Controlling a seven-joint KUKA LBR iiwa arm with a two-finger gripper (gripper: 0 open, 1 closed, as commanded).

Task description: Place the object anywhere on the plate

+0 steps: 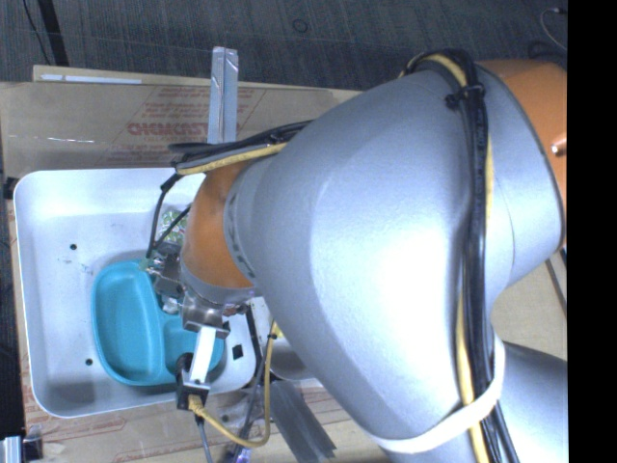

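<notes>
A turquoise plate lies in the left white bin, toward its front. The grey arm with its orange band reaches in from the right and covers most of the view. Its wrist hangs over the plate's right edge, and the gripper is down at that edge, largely hidden by the wrist. I cannot make out any object between the fingers or on the plate's visible surface.
The bin's back and left parts show bare white floor with a few small dark specks. A cardboard sheet lies behind the bin, with an upright metal post on it. The arm hides the right bin.
</notes>
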